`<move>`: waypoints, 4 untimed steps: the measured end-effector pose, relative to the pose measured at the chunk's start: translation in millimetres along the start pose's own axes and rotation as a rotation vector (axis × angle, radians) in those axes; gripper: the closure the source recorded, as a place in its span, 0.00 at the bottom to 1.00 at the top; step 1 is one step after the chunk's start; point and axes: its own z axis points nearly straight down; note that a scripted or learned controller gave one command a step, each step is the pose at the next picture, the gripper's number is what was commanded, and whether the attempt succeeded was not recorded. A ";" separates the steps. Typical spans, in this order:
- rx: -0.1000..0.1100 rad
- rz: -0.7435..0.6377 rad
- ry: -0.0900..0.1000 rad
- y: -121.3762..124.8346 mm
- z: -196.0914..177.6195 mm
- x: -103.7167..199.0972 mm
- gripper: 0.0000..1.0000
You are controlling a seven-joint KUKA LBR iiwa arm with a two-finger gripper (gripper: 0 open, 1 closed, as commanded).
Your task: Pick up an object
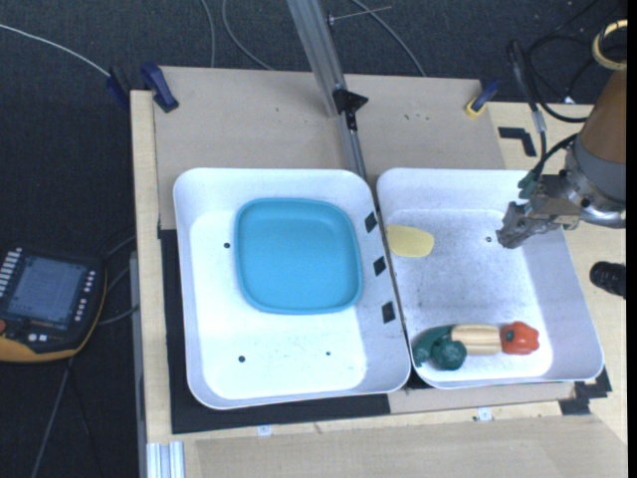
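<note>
Two shallow white bins sit side by side on a wooden bench. The left bin point(199, 267) holds a square blue plate point(297, 255). In the right bin point(557, 297), a pale yellow piece point(410, 240) lies at the far left, well apart from the gripper point(513, 230), which hovers at the bin's far right; nothing shows between its fingers, and whether they are apart cannot be told. Along the near edge lie a green object point(440, 350), a tan piece point(477, 339) and a red one point(519, 338), touching in a row.
</note>
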 end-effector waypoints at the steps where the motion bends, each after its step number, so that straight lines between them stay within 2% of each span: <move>1: 0.000 -0.002 0.001 -1.7 -4.5 58.2 1.00; 4: 0.001 -0.001 0.000 7.7 -9.7 203.4 1.00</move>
